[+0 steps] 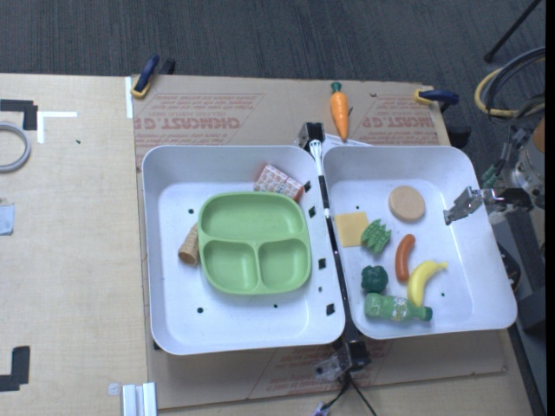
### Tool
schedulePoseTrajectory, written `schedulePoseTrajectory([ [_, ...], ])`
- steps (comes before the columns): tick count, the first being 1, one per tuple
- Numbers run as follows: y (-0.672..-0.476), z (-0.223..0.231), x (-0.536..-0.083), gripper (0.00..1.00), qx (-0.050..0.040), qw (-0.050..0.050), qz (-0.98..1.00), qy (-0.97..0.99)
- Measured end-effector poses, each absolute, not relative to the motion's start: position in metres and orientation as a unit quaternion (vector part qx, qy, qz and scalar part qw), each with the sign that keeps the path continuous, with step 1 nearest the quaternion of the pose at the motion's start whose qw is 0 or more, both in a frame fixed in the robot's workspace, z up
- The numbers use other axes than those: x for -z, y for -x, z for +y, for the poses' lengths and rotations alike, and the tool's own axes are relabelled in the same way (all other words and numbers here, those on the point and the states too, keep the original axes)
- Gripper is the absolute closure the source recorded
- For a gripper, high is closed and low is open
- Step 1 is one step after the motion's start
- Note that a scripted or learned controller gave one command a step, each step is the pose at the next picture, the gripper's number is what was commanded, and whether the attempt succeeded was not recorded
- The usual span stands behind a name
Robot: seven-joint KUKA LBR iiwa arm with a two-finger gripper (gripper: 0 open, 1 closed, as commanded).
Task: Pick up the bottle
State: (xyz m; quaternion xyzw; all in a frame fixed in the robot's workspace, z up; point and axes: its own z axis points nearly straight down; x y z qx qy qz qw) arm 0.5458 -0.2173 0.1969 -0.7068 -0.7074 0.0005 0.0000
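The bottle (397, 308) is green with a pale label and lies on its side near the front wall of the right bin (486, 315), cap pointing right. My gripper (462, 206) hovers over that bin's right rim, up and to the right of the bottle and well apart from it. Nothing shows in its grasp.
Around the bottle lie a banana (425, 280), a red sausage (404, 256), broccoli (374, 277), a leafy green (376, 236), a cheese slice (351, 229) and a round biscuit (407, 204). The left bin (165, 319) holds a green divided plate (256, 243), a cone (189, 245) and a packet (277, 180). A carrot (338, 111) lies behind the bins.
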Motion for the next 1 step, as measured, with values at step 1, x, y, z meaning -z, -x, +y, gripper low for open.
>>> schedulePoseTrajectory([
  [1,-0.5462,-0.2177,-0.2065,1.00,-0.0007,-0.001,-0.708,0.706],
])
